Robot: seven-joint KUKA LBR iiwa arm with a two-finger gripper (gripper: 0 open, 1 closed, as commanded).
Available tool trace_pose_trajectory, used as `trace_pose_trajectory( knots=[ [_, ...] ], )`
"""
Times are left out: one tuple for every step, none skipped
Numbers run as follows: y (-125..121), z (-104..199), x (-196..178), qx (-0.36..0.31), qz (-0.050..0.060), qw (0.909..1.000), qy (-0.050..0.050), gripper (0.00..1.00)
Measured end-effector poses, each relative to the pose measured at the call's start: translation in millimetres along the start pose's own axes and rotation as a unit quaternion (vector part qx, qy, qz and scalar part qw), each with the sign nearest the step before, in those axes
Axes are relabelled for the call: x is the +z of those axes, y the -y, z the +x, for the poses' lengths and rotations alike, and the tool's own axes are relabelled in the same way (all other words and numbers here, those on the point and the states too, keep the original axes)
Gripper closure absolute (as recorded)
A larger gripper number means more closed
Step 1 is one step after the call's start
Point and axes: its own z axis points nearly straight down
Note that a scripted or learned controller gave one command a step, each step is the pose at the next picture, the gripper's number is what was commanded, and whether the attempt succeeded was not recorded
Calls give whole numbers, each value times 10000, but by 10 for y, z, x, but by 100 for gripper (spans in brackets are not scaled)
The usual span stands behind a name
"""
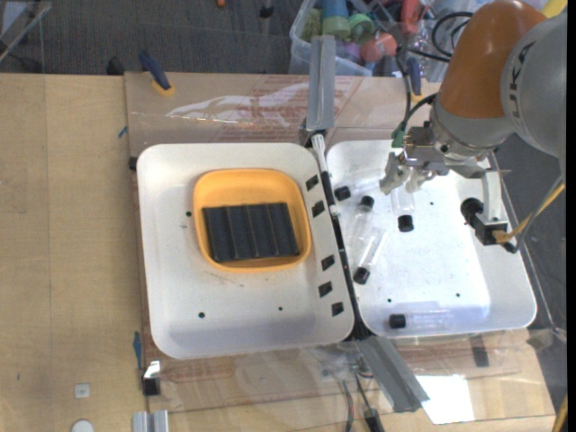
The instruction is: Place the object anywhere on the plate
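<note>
Wooden desk [63, 241] carries two white bins. Over the right bin [504, 304] hangs the pincer [407, 174]; its width I cannot tell. No object is visibly gripped. Well left of it lies the yellow plate [209, 189], so grasping probably comes first.

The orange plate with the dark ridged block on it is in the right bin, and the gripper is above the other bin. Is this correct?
Not quite. The camera view shows the orange plate, with the dark ridged block on it, in the left bin. The gripper is above the other bin, the right one.
</note>
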Motion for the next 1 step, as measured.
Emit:
trace_pose_trajectory(
  knots=[
    [-295, 180, 204, -1192, -7, 9929, -3, 100]
  ],
)
